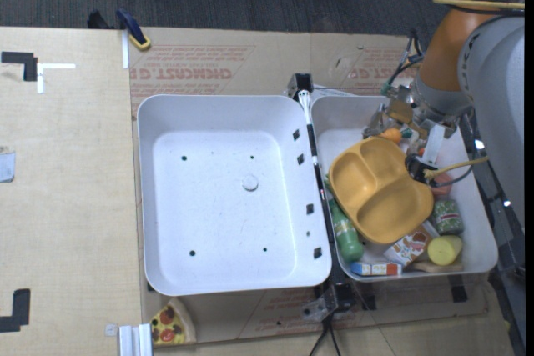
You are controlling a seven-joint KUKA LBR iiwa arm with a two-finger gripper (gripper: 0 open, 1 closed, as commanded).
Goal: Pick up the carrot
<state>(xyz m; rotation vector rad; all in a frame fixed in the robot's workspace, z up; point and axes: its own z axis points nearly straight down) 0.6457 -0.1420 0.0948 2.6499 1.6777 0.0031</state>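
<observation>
1. Currently, the arm (467,54) reaches in from the right, and its gripper (406,119) sits low over the rear part of the right bin (480,263).
2. Finger state: cannot be determined; the wrist hardware hides the tips.
3. A small orange object, apparently the carrot (390,133), lies just beside the gripper, at the rear rim of the yellow divided plate (380,189). Whether it is gripped cannot be told.
4. The plate rests tilted on the other contents of the right bin.
5. A green bottle (344,233) lies along the bin's left wall, partly under the plate.
6. A yellow round item (445,249) and a small carton (407,248) lie near the front right corner.
7. The left bin (150,179) stands beside the right bin, walls touching.
</observation>
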